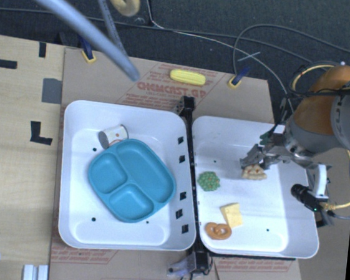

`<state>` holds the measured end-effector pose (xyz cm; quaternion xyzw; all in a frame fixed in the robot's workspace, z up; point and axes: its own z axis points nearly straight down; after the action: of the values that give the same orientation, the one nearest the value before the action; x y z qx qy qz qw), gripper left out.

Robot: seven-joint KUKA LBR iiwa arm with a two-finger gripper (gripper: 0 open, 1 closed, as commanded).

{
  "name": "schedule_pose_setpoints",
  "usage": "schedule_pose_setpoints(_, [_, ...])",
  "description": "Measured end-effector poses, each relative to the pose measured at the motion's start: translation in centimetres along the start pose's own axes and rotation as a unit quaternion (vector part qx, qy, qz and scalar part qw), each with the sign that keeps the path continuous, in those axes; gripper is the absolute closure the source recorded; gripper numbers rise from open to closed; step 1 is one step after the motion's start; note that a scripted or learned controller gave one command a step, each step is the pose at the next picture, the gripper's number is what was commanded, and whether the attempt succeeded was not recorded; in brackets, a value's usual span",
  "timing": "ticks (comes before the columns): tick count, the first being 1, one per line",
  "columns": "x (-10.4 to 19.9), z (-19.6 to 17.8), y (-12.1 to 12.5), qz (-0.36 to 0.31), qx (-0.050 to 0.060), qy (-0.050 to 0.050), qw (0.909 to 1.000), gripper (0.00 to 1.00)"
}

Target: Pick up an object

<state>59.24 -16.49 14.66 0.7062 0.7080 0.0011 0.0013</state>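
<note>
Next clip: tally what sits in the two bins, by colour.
Blue: 1, the divided plate
White: 1, the small cup
Green: 1, the broccoli piece
Yellow: 1, the cheese wedge
Brown: 2, the pretzel and the tan piece under the gripper
Total: 6

Arm in from right, claw (255, 162) angled down-left.

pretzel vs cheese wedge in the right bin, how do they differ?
Colour: the pretzel is orange-brown; the cheese wedge is pale yellow.
Shape: the pretzel is a rounded, looped twist with holes; the cheese wedge is a solid, straight-edged block.
Place: the pretzel lies nearer the right bin's front wall; the cheese wedge sits just behind it, on the side toward the arm.
Shared: both are small, lie close together on the bin floor, and are away from the claw.
</note>
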Motion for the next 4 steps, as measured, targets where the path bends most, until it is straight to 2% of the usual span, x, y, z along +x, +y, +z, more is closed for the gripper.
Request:
schedule_pose_setpoints(2, [-1.0, -9.6, 0.3, 0.0, 0.0, 0.0, 1.0, 1.0])
schedule_pose_setpoints(4, [8.9, -10.7, 2.9, -0.002, 0.002, 0.001, 1.0, 1.0])
